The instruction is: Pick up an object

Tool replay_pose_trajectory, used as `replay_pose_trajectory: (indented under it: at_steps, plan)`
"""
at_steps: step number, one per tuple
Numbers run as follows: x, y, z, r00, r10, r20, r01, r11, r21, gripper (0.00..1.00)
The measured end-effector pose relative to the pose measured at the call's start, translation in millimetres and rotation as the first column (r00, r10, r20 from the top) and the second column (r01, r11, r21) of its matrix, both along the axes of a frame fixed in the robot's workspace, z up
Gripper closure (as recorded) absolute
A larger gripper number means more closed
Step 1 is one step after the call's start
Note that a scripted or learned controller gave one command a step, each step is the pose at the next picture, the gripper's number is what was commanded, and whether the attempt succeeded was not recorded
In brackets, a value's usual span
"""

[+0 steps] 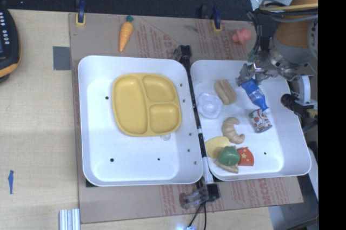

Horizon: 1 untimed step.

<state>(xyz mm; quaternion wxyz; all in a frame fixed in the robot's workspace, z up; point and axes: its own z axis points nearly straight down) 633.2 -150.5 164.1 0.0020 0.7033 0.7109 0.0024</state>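
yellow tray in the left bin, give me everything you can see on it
The yellow tray is a rounded-corner divided plate, plastic by its look, with three sections: one long one on its left side and two smaller ones on its right. It lies flat, right side up, slightly turned, in the upper middle of the left bin. Its sections hold nothing. Only the bin floor touches it; a small clear object lies at its lower edge.

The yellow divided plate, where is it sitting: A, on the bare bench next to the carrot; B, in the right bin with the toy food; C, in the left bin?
C: the yellow divided plate lies flat inside the left bin, while the croissant and other toy food sit in the right bin.
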Motion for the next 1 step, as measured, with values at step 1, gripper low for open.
replay_pose_trajectory:
  at_steps: [1]
  plan:
    - [25.2,84.7,30.4,1.000,0.001,-0.004,-0.001,1.000,0.001,1.00]
